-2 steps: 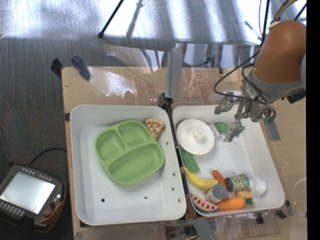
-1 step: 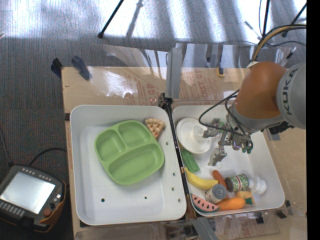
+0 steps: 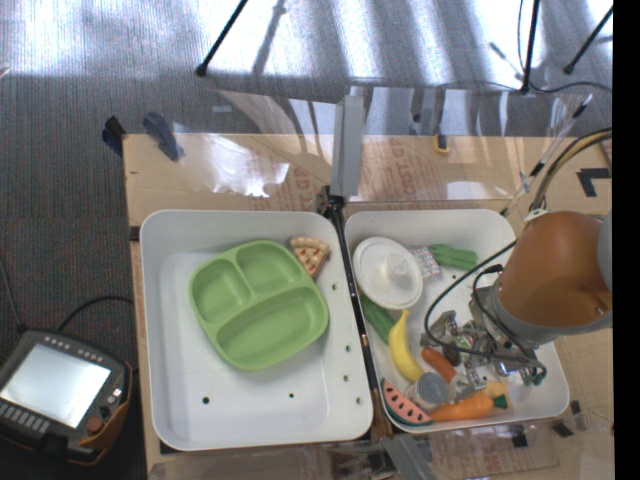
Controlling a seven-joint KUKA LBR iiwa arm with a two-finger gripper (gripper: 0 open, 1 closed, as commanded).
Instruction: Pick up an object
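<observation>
A cardboard-topped bench (image 3: 250, 163) stands on grey carpet, with a pendant (image 3: 60, 388) at eight o'clock. The left bin (image 3: 170, 408) holds a green tray (image 3: 260, 303). The arm (image 3: 555, 273) reaches into the right bin (image 3: 480, 223), its gripper (image 3: 480, 353) low over a banana (image 3: 402, 346) and carrot (image 3: 465, 406), seemingly touching neither; its grip cannot be made out.

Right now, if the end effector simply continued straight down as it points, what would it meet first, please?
Probably the right bin's floor, beside the small carrot; the end effector hangs above that spot, though depth is unclear.
</observation>
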